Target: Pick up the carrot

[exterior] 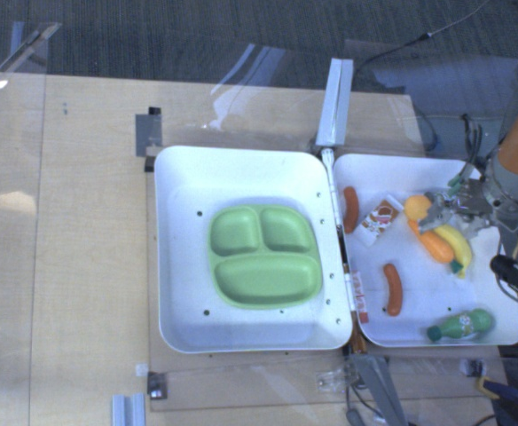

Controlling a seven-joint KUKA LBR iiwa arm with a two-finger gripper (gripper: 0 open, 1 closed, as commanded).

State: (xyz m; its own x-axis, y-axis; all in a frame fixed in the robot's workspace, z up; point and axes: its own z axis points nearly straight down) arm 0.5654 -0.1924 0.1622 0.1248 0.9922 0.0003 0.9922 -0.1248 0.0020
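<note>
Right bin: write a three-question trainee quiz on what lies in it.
1. True or false: the carrot lies in the right bin.
2. How many sausages does that bin hold?
3. What touches the carrot's right side: A) banana B) green bottle C) green tray

Key: 1 true. 2 two, one by the left wall, one nearer the front. 3 A.

A single fixed camera is mounted above the bench (64,238), looking down at a slant from moderate height, framing both white bins (175,238) fully, with dark floor (197,16) at the far edge.
</note>
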